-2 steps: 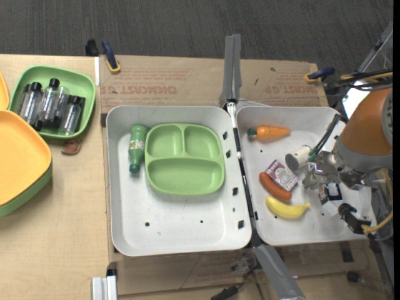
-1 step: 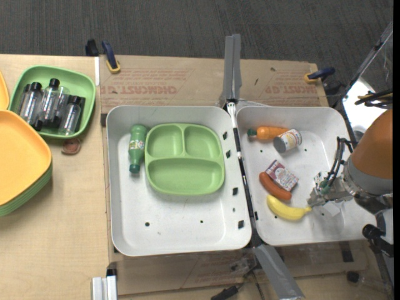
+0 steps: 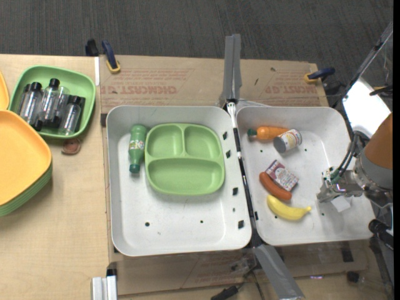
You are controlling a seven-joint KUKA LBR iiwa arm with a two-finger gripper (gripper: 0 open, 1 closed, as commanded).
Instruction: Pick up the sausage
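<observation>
The sausage (image 3: pixel 274 187) is a short red-orange link lying in the right bin (image 3: pixel 312 227), partly under a small red and white packet (image 3: pixel 282 175) and just above a banana (image 3: pixel 287 209). My gripper (image 3: pixel 329 191) hangs low at the right side of that bin, roughly 90 pixels right of the sausage and apart from it. Nothing shows between its fingertips.
A carrot (image 3: pixel 270 132) and a small can (image 3: pixel 287 140) lie at the back of the right bin. The left bin (image 3: pixel 125 224) holds a green divided plate (image 3: pixel 185 158) and a green bottle (image 3: pixel 136 146). Orange plates and a green tray of bottles (image 3: pixel 53 102) sit far left.
</observation>
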